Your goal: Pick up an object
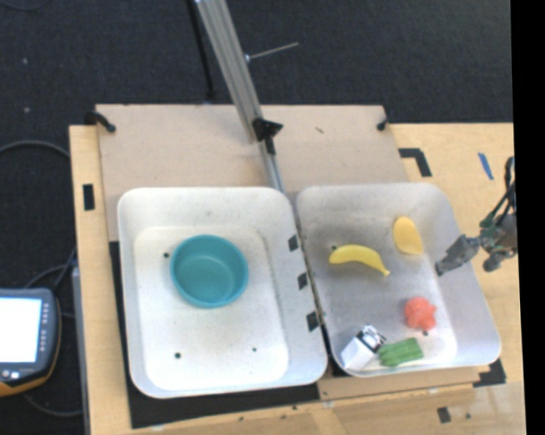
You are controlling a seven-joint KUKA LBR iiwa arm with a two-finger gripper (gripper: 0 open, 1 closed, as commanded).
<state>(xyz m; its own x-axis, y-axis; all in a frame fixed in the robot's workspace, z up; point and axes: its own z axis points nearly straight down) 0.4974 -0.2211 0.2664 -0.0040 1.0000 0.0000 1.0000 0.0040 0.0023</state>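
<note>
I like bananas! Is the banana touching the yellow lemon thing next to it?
Apart. The camera view shows a strip of white bin floor between the banana and the yellow lemon thing in the right bin.

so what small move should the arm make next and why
Probably move left and down toward the yellow lemon-shaped object. The gripper sits at the right bin's right edge holding nothing, and that object is the closest, lying apart from the banana.

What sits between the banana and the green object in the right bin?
In the camera view, mostly bare bin floor lies between the banana and the green object; the red toy sits just right of that line.
</note>
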